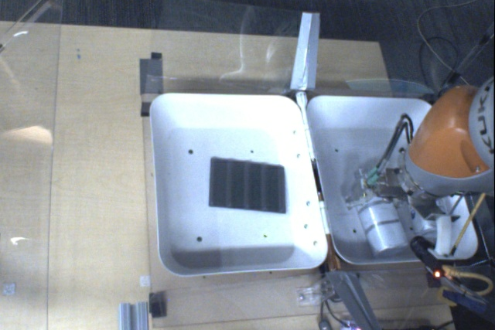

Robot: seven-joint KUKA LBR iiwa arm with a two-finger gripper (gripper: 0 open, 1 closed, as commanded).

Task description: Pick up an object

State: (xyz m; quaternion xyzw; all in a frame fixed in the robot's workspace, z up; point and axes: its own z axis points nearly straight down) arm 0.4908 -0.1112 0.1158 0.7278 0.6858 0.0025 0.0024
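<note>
Plainly the tool (370, 189) sits low inside the right bin (340, 127), its opening impossible to tell, so it might strike the bin floor or close on nothing

Grey arm (456, 143) bent downward, gripper (370, 185) lowered

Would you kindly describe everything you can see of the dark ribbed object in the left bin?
The dark ribbed object is a flat, roughly rectangular slab, charcoal to black, with parallel ridges running across its short dimension. It looks matte, perhaps rubber or foam. It lies flat on the floor of the left bin, near the middle, slightly skewed to the bin's walls. It touches only the bin floor and stands apart from the walls.
</note>
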